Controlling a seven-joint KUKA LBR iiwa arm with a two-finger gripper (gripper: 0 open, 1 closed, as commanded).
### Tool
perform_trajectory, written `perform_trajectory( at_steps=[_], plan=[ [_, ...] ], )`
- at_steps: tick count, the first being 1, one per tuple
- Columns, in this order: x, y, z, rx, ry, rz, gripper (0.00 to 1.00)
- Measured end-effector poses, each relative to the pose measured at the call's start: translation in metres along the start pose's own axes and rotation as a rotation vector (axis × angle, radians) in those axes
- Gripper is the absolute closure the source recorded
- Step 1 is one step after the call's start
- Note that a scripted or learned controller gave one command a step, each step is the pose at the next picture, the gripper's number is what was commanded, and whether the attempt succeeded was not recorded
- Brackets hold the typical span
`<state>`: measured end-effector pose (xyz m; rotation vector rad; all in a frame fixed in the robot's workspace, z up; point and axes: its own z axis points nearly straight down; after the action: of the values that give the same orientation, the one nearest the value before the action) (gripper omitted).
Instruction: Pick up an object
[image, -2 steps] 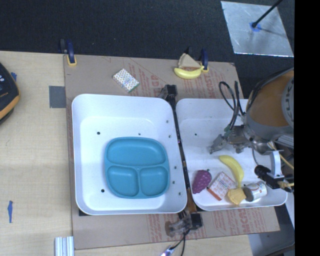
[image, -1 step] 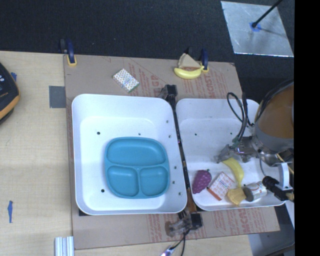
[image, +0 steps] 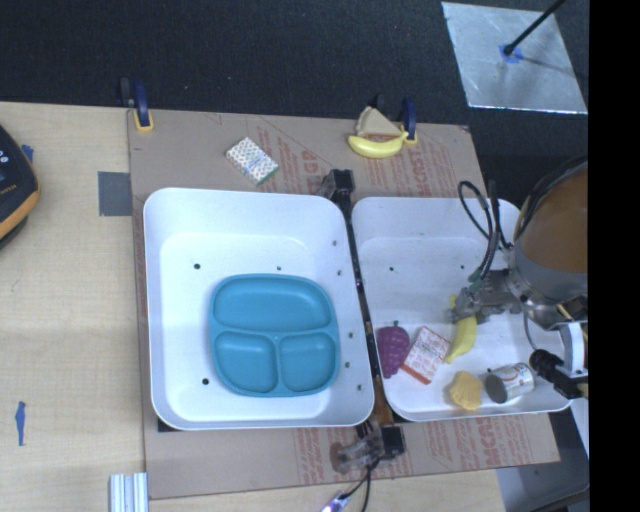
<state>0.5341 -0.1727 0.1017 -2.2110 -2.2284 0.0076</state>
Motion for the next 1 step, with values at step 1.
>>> perform_trajectory(
  at_steps=[1],
  plan=[
    [0.0540, 0.0067, 0.0069, -0.003, 0.001, 0.002, 1.00]
  ],
)
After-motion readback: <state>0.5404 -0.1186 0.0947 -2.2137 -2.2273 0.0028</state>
